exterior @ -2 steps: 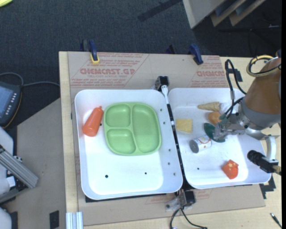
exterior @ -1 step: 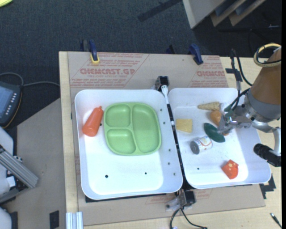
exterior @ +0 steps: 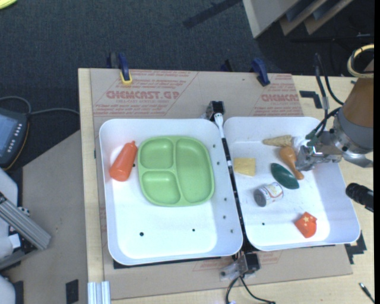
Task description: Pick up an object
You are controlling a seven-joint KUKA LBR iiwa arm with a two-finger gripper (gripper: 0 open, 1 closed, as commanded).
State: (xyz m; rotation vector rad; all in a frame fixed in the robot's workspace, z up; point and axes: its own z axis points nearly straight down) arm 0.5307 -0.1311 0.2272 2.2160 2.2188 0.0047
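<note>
two white bins sit side by side on the table (exterior: 178, 89). the pincer (exterior: 310, 155) hangs at the right of the frame, over the right bin (exterior: 332, 237), beside an orange carrot (exterior: 290, 159); i cannot tell whether it is open or closed. a green divided plate (exterior: 176, 170) lies in the left bin (exterior: 166, 243).

A brown board (exterior: 196, 89) with red print covers the bench, held by two blue clamps (exterior: 123, 64) at its far edge. Around it lies dark blue carpet (exterior: 71, 35). A pale cabinet (exterior: 297, 15) stands at the top. On the far left are a dark screen (exterior: 12, 136) and a metal rail (exterior: 24, 222).
</note>
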